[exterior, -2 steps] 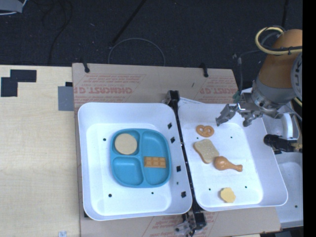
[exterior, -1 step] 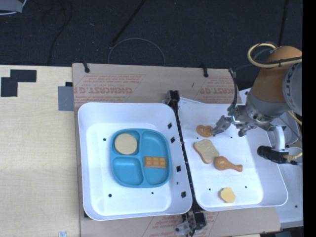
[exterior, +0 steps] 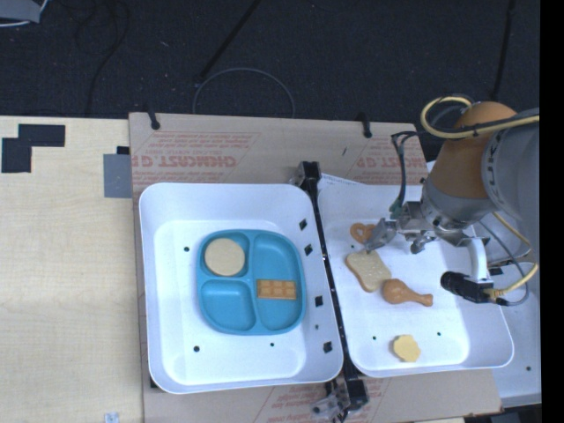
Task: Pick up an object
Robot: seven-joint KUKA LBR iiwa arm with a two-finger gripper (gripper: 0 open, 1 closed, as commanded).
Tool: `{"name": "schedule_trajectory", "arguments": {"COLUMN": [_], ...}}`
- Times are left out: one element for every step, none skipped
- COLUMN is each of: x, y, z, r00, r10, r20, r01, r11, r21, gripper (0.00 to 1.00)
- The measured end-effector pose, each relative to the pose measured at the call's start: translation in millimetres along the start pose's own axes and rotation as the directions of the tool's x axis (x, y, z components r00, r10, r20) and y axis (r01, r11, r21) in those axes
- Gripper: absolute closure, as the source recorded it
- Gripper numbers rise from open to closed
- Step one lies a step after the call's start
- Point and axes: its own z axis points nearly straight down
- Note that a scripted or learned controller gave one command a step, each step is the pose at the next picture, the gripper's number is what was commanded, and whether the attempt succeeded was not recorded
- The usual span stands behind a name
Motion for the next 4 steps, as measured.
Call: {"name": "schedule_trajectory", "arguments": {"x": [0.0,0.6,-2.7,-8.5], "y": [1.9,3.3,8.4,10.0], "z": [12.6,0.7,-61.6,-105.5], "r00": [1.0,1.0,1.0,1.0], "r10": [0.001,0.002,0.001,0.001], "r20": [0.002,-0.001,0.003,0.003], "r01": [-0.001,-0.002,-0.001,-0.001], "r11": [1.0,1.0,1.0,1.0], "r21": [-0.008,-0.012,-0.01,-0.009], "gripper": [0.0,1.0,1.0,1.0]}}
